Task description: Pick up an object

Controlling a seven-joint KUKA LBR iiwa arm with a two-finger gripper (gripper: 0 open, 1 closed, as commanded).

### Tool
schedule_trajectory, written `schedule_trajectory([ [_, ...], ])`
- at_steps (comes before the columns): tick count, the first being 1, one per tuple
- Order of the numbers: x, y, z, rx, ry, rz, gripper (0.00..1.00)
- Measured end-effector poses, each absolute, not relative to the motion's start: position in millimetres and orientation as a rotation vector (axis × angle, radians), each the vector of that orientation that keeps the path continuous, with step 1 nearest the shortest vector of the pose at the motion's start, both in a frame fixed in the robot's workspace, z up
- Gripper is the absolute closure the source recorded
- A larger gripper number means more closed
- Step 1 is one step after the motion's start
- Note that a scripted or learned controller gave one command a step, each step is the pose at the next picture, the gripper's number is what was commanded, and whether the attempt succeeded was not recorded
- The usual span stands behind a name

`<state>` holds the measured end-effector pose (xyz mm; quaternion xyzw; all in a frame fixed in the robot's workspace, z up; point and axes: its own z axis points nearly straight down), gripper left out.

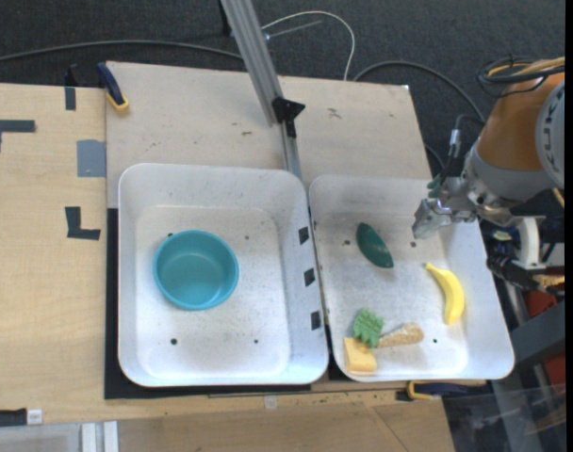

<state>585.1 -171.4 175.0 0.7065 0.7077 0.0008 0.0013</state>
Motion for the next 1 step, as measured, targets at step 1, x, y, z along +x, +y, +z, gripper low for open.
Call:
schedule_trajectory([
  [1, 585.7, -176.4, 237.7, 2.216, 2.219, 0.004, 1.0],
])
